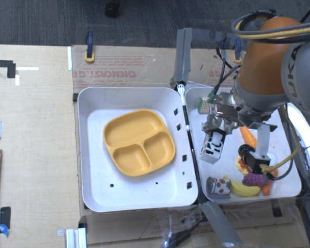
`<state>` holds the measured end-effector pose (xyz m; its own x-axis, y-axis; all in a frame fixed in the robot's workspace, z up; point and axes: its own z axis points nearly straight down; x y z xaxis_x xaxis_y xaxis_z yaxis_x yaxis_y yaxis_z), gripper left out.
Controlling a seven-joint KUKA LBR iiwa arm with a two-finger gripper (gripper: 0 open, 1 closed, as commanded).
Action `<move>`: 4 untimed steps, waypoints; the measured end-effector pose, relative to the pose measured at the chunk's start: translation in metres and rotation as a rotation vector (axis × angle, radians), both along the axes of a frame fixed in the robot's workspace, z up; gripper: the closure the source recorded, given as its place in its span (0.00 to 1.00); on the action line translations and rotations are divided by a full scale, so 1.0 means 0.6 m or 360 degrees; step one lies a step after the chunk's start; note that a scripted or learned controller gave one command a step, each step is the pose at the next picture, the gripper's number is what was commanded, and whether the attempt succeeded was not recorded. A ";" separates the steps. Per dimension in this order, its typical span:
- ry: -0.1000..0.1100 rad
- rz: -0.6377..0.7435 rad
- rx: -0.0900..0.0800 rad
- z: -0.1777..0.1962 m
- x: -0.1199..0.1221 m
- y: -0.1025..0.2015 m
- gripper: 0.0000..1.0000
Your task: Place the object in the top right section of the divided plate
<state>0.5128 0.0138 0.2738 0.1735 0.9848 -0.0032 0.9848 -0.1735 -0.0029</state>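
A yellow divided plate (pixel 109 136) with three sections lies in the left white bin (pixel 93 190). My gripper (pixel 215 132) hangs over the left part of the right bin (pixel 202 192), below the grey and orange arm (pixel 271 61). A white block with black markings (pixel 212 150) lies tilted directly beneath the gripper and touches its lower end. The view does not show whether the block is gripped or merely lying under it.
The right bin also holds an orange carrot (pixel 247 136), a banana (pixel 245 189), purple grapes (pixel 254 179), a small can (pixel 218 186) and a green-and-white item (pixel 202 105). Cables (pixel 279 164) hang from the arm over that bin's right side.
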 end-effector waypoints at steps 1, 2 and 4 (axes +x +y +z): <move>0.0001 -0.0087 0.0001 0.032 -0.059 -0.012 1.00; 0.0005 -0.0079 0.0000 -0.009 -0.059 0.011 1.00; 0.0004 -0.0066 0.0001 -0.047 -0.060 0.074 1.00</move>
